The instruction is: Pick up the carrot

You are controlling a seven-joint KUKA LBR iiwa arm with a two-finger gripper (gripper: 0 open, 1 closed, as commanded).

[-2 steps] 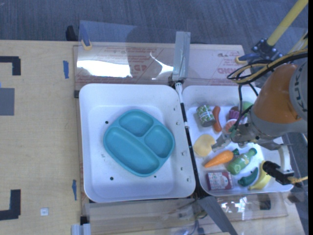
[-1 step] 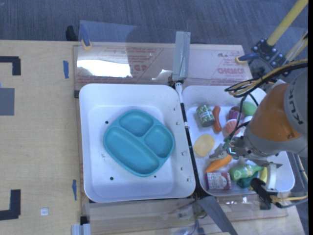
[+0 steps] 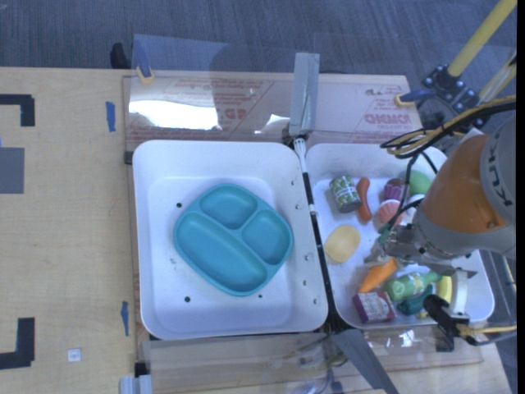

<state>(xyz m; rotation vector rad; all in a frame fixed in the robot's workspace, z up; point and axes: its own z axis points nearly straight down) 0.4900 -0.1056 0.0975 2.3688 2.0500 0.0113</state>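
The carrot [image 3: 376, 277] is a short orange piece lying at a slant in the lower middle of the right bin [image 3: 321, 164]. My gripper [image 3: 385, 249] hangs low in that bin, right over the carrot's upper right end and close to or touching it. The grey wrist and orange band hide the bin's right part. I cannot see the carrot lifted off the floor.
Around the carrot lie a yellow round piece [image 3: 342, 242], a maroon box [image 3: 373, 306], a green bottle [image 3: 410, 286] and a yellow item [image 3: 445, 287]. Farther back are a green can [image 3: 343, 192] and a small orange-red piece [image 3: 363, 197]. A teal divided plate [image 3: 234, 238] sits in the left bin [image 3: 156, 220].
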